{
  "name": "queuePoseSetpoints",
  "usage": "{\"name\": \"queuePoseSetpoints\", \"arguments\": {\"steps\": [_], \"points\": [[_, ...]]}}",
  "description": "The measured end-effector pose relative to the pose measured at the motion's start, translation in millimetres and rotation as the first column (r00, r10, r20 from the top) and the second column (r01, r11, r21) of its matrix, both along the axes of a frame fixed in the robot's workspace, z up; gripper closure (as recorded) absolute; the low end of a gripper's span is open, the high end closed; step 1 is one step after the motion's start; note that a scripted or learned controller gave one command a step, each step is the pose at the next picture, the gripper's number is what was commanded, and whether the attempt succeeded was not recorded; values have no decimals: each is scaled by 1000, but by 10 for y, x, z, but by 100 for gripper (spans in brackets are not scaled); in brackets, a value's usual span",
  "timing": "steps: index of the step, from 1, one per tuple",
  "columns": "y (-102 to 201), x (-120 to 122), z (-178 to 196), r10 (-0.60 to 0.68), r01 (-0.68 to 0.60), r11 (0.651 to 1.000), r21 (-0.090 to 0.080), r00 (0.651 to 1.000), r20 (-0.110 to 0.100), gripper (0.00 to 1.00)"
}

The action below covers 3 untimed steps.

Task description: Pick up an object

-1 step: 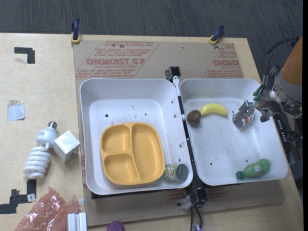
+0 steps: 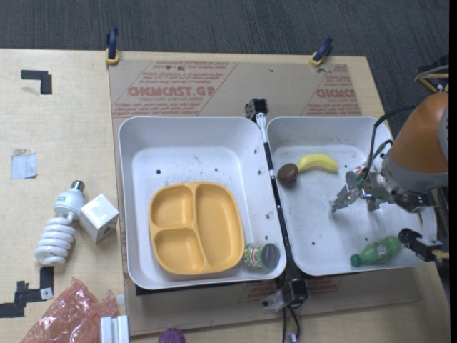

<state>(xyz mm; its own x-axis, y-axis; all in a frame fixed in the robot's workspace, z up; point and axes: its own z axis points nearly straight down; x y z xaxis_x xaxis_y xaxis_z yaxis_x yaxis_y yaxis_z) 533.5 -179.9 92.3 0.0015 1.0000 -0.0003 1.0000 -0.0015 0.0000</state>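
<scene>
In the right bin (image 2: 314, 256), a yellow banana (image 2: 318, 163) lies near the back beside a brown round object (image 2: 288, 174). A green bottle (image 2: 376, 251) lies on its side at the front right. My gripper (image 2: 344, 194) hangs over the bin's middle right, in front of and to the right of the banana. Its fingers are open with nothing between them. In the left bin (image 2: 143, 156) sit a yellow divided plate (image 2: 196, 227) and a small can (image 2: 260, 256) at the front right corner.
The arm's orange band (image 2: 427, 141) rises over the right bin's right wall. Left of the bins lie a spiral light bulb (image 2: 57, 227), a white cube (image 2: 99, 216) and a pink bag (image 2: 64, 313).
</scene>
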Motion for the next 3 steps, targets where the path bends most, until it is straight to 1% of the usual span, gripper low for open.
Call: {"name": "queuePoseSetpoints", "arguments": {"steps": [1, 2, 3], "points": [[388, 286, 2, 1, -1, 1000, 0, 1000, 1, 0], [381, 293, 102, -1, 1, 1000, -1, 1000, 3, 100], [381, 292, 102, -1, 1, 1000, -1, 1000, 2, 0]]}}
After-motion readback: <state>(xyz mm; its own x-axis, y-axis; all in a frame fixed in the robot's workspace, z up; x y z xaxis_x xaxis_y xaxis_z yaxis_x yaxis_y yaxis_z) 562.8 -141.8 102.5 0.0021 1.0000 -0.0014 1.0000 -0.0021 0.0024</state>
